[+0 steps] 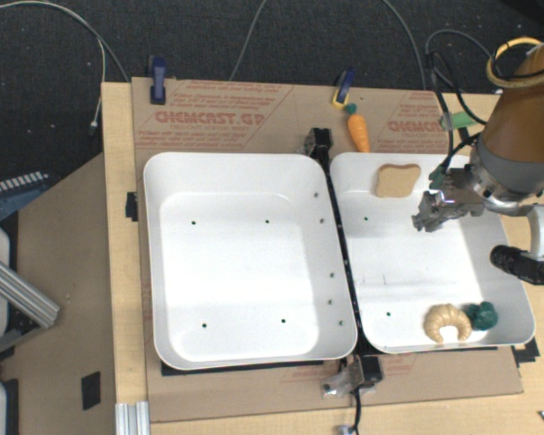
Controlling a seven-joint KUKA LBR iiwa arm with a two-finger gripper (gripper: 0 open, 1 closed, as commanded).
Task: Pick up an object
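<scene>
Bench of brown cardboard-covered board [218, 107] carries two shallow white plastic bins side by side, seen from above at a slant. Left white bin [245, 261] has a bare floor with a few small dark dots. Right white bin [408, 270] holds three things: a flat tan bread-slice-shaped toy [397, 181] near its far edge, a pale golden croissant-shaped toy [447, 323] near its near right corner, and a small dark teal rounded object [481, 314] touching or just beside the croissant on its right. Grey arm with the orange band [521, 120] comes in from the right edge, its wrist over the far right part of the right bin. Grey two-finger gripper [429, 216] hangs over the bin floor just right of the bread slice and a little nearer the camera, apart from it; whether its tips touch the floor cannot be told. Its state, spread or pressed together, cannot be told at this size and angle, and nothing is seen pinched in it. Croissant and teal object lie well apart from the gripper, toward the near side. Outside the bins, a small orange carrot-shaped toy with a green top [357, 130] lies on the board beyond the far edge of the right bin. Blue clamp [157, 81] and blue-and-yellow clamp [344, 88] sit on the board's far edge. Black clip [319, 140] sits between the bins at their far end. Thin pale cables [72, 16] loop over the dark carpet behind.
</scene>
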